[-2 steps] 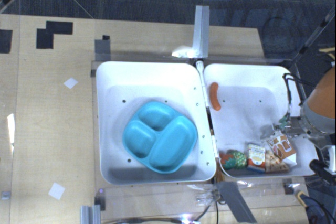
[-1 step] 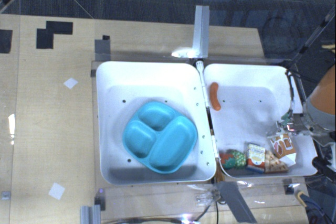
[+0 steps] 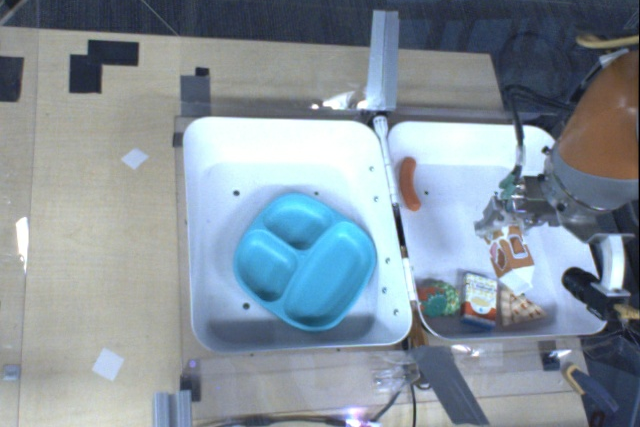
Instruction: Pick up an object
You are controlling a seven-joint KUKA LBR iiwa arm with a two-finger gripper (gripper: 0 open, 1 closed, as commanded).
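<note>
My gripper point(image 3: 503, 215) hangs over the right part of the right bin point(image 3: 455, 140), reaching in from the right. Directly below it in the view lies a small brown and white packet point(image 3: 511, 253), touching or nearly touching the gripper's tip; I cannot tell if it is held. An orange sausage point(image 3: 409, 183) lies near the bin's left wall. Along the front wall sit a green toy point(image 3: 437, 295), a small yellow and blue box point(image 3: 480, 297) and a waffle-patterned wedge point(image 3: 521, 307).
The left bin point(image 3: 215, 165) holds a blue divided plate point(image 3: 304, 260). A metal divider point(image 3: 393, 215) separates the two bins. The grey arm with its orange band point(image 3: 600, 130) covers the right bin's right edge.
</note>
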